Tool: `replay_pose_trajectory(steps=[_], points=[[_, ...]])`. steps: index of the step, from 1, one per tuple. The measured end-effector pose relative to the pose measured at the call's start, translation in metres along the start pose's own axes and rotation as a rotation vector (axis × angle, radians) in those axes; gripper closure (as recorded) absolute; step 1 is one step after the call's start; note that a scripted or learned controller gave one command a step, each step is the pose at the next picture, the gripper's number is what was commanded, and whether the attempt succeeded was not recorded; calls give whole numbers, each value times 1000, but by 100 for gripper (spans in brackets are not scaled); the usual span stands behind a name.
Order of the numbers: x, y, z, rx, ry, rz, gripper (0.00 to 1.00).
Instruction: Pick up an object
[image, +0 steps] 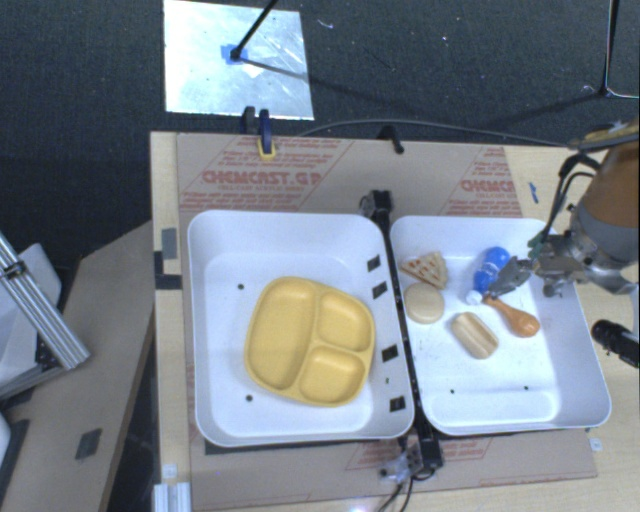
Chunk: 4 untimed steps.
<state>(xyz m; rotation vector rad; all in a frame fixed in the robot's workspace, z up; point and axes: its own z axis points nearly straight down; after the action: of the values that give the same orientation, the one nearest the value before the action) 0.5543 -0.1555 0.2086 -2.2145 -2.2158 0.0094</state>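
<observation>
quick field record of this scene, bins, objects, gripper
left bin: yellow divided plate
right bin: wedge-shaped cracker, round tan piece, bread roll, blue bottle, orange-brown drumstick
gripper: low over the right bin, between the blue bottle and drumstick
held: nothing seen between the fingers

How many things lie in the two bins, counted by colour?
Yellow: 1, the divided tray in the left bin
Tan or beige: 3, wedge, round piece, bread roll
Blue: 1, bottle
Orange-brown: 1, drumstick-shaped piece
Total: 6
</observation>
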Motion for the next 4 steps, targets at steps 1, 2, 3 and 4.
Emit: replay_pose_trajectory(steps=[1,2,3,4], points=[[0,3,-6,-12,-2,-3,0],[-4,-2,38,-9,-2,-1,0],[-1,-1,101,-7,-1,-1,0],[-1,2,120,-16,-1,-1,0]])
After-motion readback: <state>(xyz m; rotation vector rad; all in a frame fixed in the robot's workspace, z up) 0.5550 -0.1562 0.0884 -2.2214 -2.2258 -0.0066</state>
